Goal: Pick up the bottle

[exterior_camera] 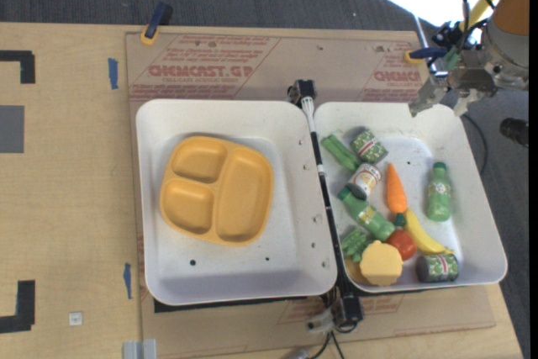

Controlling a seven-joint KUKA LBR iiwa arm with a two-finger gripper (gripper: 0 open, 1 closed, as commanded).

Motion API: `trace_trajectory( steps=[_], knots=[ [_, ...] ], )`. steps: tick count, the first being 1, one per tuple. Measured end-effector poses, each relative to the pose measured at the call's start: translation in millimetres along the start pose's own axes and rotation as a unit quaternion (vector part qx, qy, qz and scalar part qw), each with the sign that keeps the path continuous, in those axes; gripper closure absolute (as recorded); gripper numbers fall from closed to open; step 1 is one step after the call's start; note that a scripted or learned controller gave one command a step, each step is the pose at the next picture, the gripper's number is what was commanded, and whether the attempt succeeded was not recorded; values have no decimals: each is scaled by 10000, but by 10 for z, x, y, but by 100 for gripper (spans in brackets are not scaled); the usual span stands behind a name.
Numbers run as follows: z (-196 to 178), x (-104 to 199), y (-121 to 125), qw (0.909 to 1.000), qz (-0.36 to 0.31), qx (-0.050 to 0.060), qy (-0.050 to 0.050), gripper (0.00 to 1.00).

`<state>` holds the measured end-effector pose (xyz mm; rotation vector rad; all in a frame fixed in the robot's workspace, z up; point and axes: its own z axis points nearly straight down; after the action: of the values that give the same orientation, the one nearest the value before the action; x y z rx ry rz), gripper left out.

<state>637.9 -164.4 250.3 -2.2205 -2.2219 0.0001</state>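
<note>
— Gripper position?
— Hovering at the far edge of the right bin, above its far right corner. Whether it is apart or together I cannot tell, and I see nothing in its grasp.
— And the bottle?
— Green bottle lies in the right bin's right part, just right of the carrot, above the banana. The yellow divided tray sits alone in the left bin.
— Progress?
— Barely begun, I judge: approach, descent, grasp and lift all remain.
</note>
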Motion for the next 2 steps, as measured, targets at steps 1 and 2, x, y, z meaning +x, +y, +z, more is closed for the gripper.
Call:
trace_trajectory(
  steps=[1, 2],
  knots=[
    [770, -411, -280, 9993, 379, 5, -3, 0],
    [1547, -445, -651, 9994, 345, -7, 64, 0]
  ],
)
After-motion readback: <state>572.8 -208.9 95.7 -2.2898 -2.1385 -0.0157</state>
